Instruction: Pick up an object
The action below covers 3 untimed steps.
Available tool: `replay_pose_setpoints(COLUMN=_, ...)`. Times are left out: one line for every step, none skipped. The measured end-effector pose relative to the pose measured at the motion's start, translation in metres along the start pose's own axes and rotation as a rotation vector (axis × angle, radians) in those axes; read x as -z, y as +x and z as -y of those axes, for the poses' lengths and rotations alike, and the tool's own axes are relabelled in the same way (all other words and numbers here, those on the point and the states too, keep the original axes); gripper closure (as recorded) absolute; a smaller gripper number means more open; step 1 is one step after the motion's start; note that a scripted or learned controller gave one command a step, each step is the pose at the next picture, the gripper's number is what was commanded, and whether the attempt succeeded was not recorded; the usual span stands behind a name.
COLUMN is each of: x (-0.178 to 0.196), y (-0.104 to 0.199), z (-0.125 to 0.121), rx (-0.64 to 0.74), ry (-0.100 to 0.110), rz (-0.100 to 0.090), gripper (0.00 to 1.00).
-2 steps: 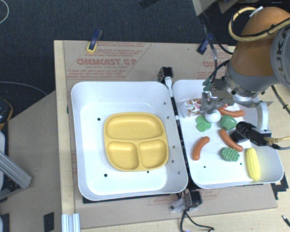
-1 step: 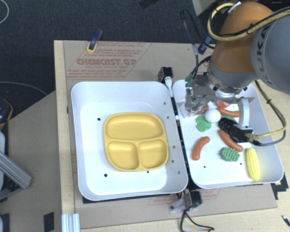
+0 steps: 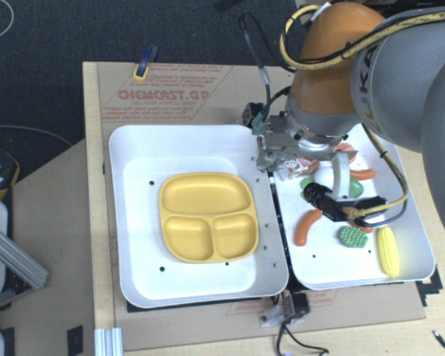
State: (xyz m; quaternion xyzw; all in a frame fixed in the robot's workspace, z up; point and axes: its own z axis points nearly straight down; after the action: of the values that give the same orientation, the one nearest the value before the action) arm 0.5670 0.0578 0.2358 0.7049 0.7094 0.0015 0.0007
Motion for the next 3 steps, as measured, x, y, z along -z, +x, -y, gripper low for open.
replay_pose_setpoints(x=-0.002, y=0.027, z=-0.008, rx=-0.003, ry=0.0, rz=0.001, gripper=1.0)
replay_pose_setpoints(x=-0.002, y=0.033, z=-0.007, rx=-0.005, ry=0.0, rz=0.001, gripper=1.0)
replay_pose_setpoints(x=-0.022, y=0.03, z=-0.01, rx=-0.007, ry=0.008, rz=0.002, gripper=1.0)
